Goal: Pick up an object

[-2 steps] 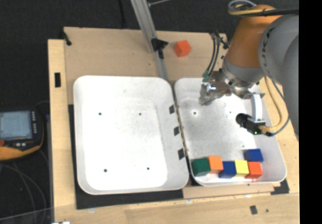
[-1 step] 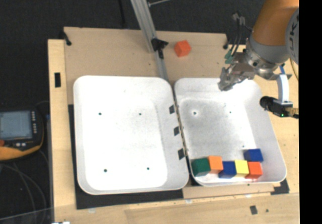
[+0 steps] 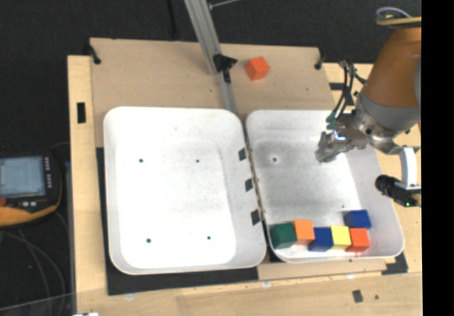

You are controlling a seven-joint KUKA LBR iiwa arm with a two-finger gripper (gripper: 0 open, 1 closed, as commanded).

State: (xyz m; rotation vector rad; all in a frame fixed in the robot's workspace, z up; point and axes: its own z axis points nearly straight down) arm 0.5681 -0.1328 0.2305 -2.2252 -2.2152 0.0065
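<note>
Two white bins sit side by side on my bench: left bin and right bin, edges touching.

Six blocks lie in the right bin, bunched along its near wall: green block, orange block, blue block, yellow block, a second orange block and a second blue block just behind it.

One more orange block rests on the bench board, beyond both bins, beside the slanted metal rail.

My gripper hangs over the far right part of the right bin, well apart from the near row of blocks. Whether it is open or closed I cannot tell; nothing visible is held in it.

One handheld screen unit lies off the bench, far left.
</note>
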